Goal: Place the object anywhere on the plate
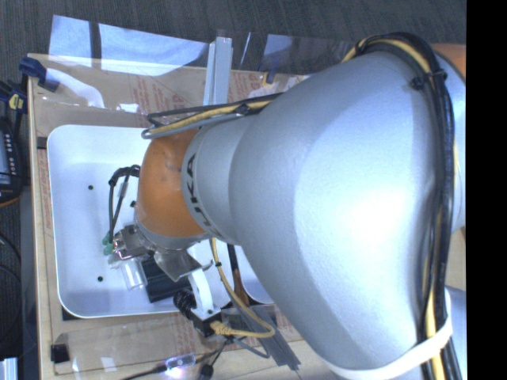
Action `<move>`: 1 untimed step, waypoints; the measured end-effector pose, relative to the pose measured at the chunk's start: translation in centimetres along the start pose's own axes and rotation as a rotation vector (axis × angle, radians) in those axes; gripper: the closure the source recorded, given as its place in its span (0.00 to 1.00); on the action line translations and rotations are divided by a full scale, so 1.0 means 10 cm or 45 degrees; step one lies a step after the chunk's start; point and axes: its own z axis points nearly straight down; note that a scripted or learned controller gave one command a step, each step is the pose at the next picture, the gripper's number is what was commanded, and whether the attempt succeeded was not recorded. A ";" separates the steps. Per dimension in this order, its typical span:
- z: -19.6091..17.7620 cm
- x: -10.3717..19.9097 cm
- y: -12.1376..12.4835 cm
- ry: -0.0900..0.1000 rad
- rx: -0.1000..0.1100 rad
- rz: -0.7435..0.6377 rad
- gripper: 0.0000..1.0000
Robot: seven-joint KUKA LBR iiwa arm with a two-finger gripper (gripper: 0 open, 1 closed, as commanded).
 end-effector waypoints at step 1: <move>-0.75 -0.82 -0.17 -0.004 -0.009 -0.454 1.00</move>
